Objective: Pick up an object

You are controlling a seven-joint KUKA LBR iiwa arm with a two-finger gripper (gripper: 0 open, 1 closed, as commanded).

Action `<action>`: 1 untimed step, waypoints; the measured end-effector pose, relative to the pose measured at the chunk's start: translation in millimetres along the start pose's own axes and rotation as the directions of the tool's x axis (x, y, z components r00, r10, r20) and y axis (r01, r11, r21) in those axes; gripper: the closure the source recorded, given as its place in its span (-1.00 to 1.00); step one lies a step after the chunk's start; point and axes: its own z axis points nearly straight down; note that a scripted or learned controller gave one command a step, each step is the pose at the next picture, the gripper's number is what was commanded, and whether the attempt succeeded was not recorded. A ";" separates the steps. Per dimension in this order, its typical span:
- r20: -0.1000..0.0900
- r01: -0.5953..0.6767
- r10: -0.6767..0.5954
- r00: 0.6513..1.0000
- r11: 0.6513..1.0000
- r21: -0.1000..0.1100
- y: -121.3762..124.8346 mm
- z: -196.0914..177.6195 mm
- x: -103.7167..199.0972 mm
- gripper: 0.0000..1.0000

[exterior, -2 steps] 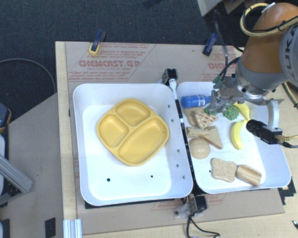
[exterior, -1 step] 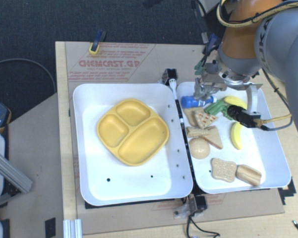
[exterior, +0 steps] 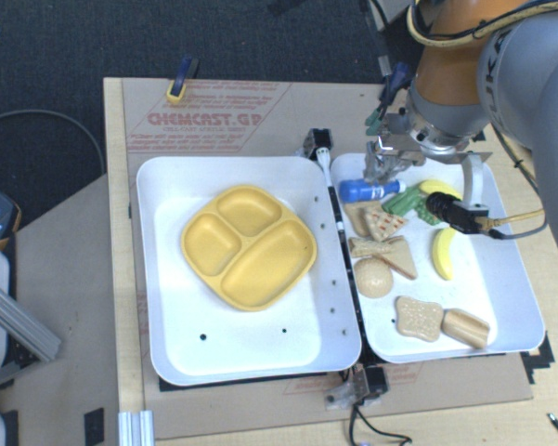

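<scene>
1. the gripper (exterior: 382, 161) hangs at the upper left corner of the right bin (exterior: 515, 291), under the grey arm (exterior: 483, 59) that comes in from 2 o'clock. whether it is spread or pressed together i cannot tell; the wrist above blocks the tips.

2. just under it, touching or nearly so, lies a blue bottle (exterior: 364, 190) on its side, long axis running 9 to 3 o'clock. this looks like the thing being tried for, though nothing is seen pinched.

3. the bottle looks like light, stiff plastic with a smooth round body, so it will likely roll or squirt out if squeezed off centre. best hold, i judge: across the middle of the barrel, with the jaws closing along the 12 to 6 line.

4. crowding matters. a green piece (exterior: 407, 201) lies at the bottle's 3 o'clock end, and a waffle-like tan piece (exterior: 381, 221) sits just at 6 o'clock, so a low jaw may snag them.

5. other choices in the same bin: a banana (exterior: 443, 252) near the middle, a round tan bun (exterior: 372, 278), and a bread loaf (exterior: 466, 326) at 5 o'clock. all look like light toy food, hard and somewhat slick.

6. the left bin (exterior: 167, 333) holds a yellow divided plate (exterior: 249, 246), flat, wide and poor for a two-finger pinch except at its rim.
</scene>
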 end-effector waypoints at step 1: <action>0.000 0.000 0.000 1.000 1.000 0.000 11.2 2.1 6.2 1.00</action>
